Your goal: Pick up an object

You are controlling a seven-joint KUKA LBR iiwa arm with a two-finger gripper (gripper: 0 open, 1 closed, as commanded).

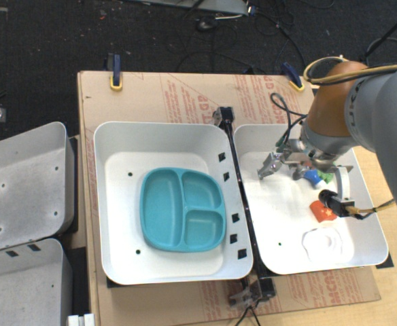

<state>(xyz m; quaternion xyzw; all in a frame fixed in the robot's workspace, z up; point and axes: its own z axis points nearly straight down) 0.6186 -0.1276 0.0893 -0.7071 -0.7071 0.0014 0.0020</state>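
Claw [274, 166] over the right bin [274, 246], fingers spread, nothing between them.
Hung above bare white floor; blue object [313, 177] and green piece [328, 178] just right of it, orange object [322, 211] right and nearer, teal divided plate [183, 210] far left.

Teal divided tray [183, 209], white bins [110, 148] (plain), orange object [323, 211], blue piece [313, 178]

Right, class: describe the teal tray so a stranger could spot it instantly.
Find the two white bins side by side; take the left bin, away from the arm. The teal tray lies flat in its middle. It alone is turquoise, rounded, and split into three compartments.
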